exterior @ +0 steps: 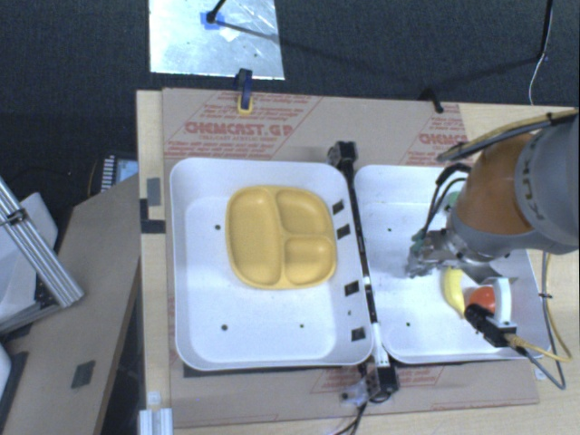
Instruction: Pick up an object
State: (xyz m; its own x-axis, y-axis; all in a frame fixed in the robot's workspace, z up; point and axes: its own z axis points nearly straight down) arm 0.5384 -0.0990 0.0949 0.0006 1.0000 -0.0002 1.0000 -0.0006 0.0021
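At the near right, in the right bin, a yellow piece lies just beside an orange-red piece; both sit near the bin's front right corner, partly under the arm's wrist. The pincer is low over the same bin, just left of the yellow piece, near the bin's middle. Whether it is wide or narrow cannot be told, and nothing can be seen held in it. The arm, grey with an orange band, comes in from the right above those pieces. In the left bin a yellow tray with three compartments lies flat near the middle. Both bins rest on cardboard on the counter. Farther back a shiny metal sheet lies on the dark floor.
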